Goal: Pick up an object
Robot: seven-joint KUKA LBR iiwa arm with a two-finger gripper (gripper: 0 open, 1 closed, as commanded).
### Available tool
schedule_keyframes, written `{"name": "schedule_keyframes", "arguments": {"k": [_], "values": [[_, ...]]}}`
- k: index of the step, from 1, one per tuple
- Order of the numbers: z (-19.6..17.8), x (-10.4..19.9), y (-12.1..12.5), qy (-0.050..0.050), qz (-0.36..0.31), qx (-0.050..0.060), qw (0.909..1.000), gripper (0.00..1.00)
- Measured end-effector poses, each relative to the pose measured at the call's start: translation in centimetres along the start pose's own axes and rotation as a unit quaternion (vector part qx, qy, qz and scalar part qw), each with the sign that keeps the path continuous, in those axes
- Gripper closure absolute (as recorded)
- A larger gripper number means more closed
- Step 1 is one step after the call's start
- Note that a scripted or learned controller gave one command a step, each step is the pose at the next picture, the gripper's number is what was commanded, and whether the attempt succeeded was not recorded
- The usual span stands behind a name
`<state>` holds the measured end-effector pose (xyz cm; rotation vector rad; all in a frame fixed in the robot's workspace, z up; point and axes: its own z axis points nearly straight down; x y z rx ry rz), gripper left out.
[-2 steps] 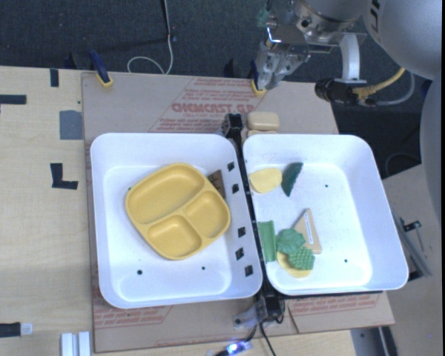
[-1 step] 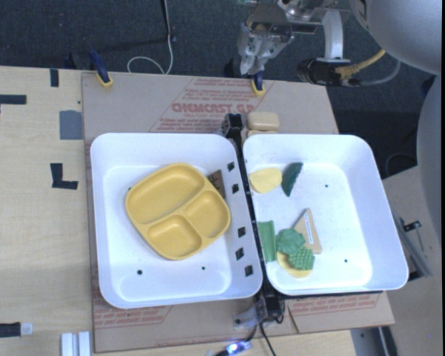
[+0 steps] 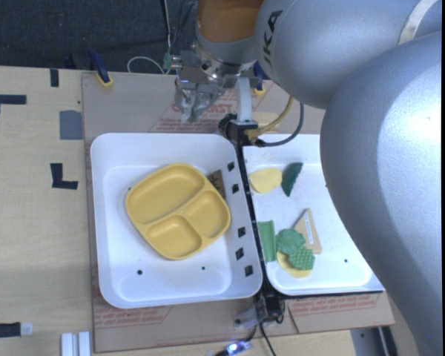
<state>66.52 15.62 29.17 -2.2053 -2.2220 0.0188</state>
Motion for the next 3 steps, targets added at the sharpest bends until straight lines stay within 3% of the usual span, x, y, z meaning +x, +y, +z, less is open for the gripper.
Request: {"name": "schedule_keyframes", "arguments": {"k": [1, 2, 3], "values": [[-8.1, -4.3, -5.4, 0.001, 0.004, -0.01, 0.9999, 1.0], [-13.5, -10.1, -5.5, 0.0, 0.006, -0.011, 0.9999, 1.0], [-14.1, -9.7, -5.5, 0.0, 0.003, -0.008, 1.0, 1.0]]}}
